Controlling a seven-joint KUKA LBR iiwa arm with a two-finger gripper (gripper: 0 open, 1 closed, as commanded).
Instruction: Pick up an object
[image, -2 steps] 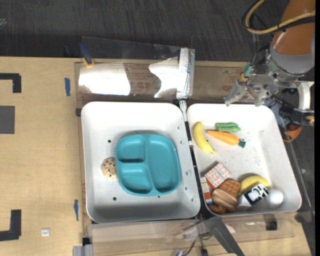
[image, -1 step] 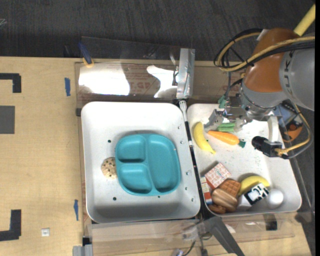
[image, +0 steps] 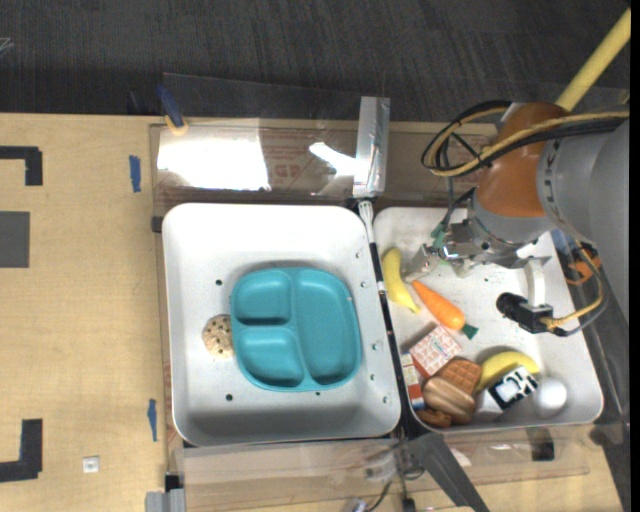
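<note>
My gripper (image: 428, 260) hangs low over the back left part of the right bin (image: 575, 345), the grey arm with its orange band reaching in from the right. Just below and left of it a yellow banana (image: 398, 282) lies along the bin's left wall. An orange carrot (image: 440, 305) lies right beside the banana, directly under the gripper's tip. Whether the gripper touches either one is hidden by its own body.
The right bin's front holds a red-and-white box (image: 436, 350), a brown waffle-like toy (image: 452, 388), a second banana (image: 505, 364), a black-and-white item (image: 513, 389) and a white ball (image: 552, 396). In the left bin (image: 190, 250) lie a teal divided plate (image: 296, 326) and a cookie (image: 218, 336).
</note>
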